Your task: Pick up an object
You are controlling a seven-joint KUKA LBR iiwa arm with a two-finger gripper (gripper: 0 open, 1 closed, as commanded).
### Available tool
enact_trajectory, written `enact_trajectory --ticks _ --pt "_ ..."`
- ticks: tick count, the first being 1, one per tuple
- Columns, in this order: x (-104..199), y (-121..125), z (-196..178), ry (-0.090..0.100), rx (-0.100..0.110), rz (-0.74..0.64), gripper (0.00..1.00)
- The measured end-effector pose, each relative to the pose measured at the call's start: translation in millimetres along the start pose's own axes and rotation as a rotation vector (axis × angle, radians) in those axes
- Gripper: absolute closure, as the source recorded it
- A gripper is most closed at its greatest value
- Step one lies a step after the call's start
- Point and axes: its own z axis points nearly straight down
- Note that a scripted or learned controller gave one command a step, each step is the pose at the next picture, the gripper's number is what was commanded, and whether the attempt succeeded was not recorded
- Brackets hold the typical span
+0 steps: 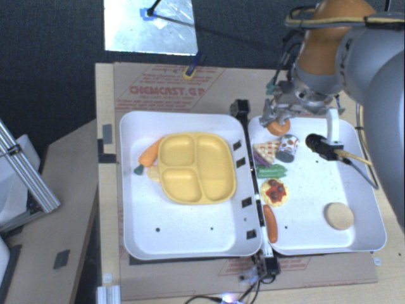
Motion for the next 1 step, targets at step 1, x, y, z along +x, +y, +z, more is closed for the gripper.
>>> enact_trajectory --ticks 1 --pt "-1.5 -2.1 3.3 -0.002 0.003 0.003 1.0"
